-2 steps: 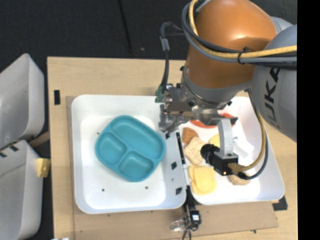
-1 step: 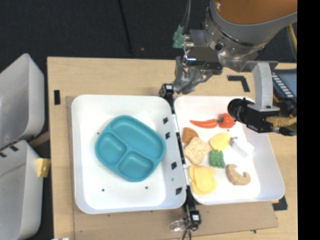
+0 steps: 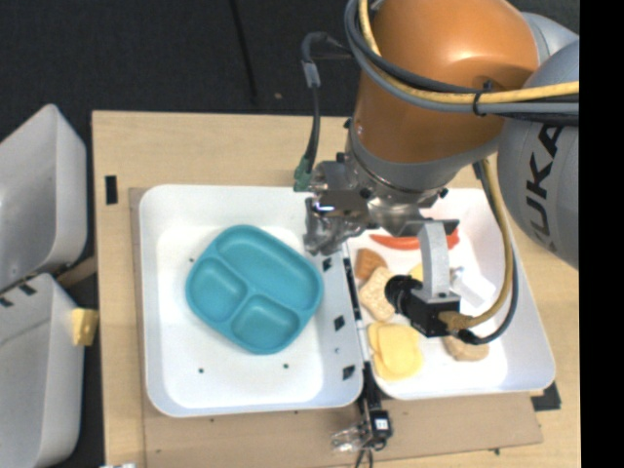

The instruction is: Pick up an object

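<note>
The arm reaches in from the right, its big orange band [image 3: 444, 57] covering the far part of the right bin [image 3: 517, 359]. The gripper [image 3: 327, 224] hangs over the divide between the two bins, near their far edge; whether its fingers are spread or pressed together cannot be told, as the wrist hides them from above. Nothing can be seen held there.

In the left bin [image 3: 166, 359] lies a blue divided plate [image 3: 255, 289], flat on the bin floor and turned at a slant, roughly in the middle of the bin and reaching toward its right wall.

The right bin holds a cluster of small things along its left side: a yellow block [image 3: 396, 350] nearest the front edge of the table [image 3: 117, 154], a tan biscuit-like piece [image 3: 376, 296] just behind it, a small orange-brown piece [image 3: 369, 262] further back, and a red strip [image 3: 395, 243] under the wrist. A tan lump [image 3: 466, 347] lies toward the middle of the bin, partly covered by a black part and cables of the arm.
</note>
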Available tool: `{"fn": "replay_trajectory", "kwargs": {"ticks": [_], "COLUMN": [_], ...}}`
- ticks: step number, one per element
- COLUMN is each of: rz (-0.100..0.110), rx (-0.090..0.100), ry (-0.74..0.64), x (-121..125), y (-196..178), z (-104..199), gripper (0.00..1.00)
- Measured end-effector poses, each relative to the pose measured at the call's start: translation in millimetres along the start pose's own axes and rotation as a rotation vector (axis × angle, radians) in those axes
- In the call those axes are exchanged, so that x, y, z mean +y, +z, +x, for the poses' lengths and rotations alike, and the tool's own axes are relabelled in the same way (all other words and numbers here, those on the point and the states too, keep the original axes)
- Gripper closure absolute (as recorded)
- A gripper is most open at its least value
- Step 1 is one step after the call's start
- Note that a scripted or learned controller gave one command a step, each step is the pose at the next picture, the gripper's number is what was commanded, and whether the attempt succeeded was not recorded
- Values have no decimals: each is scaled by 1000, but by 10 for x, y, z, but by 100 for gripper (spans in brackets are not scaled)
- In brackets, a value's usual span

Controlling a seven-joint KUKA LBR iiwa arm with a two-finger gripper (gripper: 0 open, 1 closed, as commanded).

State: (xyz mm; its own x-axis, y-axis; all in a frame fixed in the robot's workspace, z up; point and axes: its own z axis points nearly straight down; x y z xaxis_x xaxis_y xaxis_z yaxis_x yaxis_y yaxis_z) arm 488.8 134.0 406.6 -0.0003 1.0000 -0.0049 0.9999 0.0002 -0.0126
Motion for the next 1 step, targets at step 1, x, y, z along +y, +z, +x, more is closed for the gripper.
{"fn": "replay_trajectory", "kwargs": {"ticks": [1], "rz": [-14], "rx": [3], "ry": [-8], "x": [17], "y": [-179], "z": [-6], "gripper": [100]}}
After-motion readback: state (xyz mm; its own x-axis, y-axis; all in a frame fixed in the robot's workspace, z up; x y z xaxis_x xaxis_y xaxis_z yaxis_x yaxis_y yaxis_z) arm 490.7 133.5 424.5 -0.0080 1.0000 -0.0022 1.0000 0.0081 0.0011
